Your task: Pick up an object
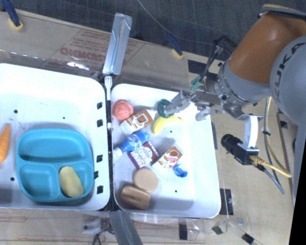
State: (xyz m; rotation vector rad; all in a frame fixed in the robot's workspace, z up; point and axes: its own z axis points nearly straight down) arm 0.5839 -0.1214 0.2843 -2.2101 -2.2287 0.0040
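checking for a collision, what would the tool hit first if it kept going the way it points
Probably the yellow banana just below the tool, which points down and left into the right bin; depth is hard to judge.

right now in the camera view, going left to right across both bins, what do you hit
carrot → blue tray → yellow potato-like piece on that tray → pink ball → round tan bread-like pieces → small blue piece → gripper sits over the right bin's far end, above a yellow piece.
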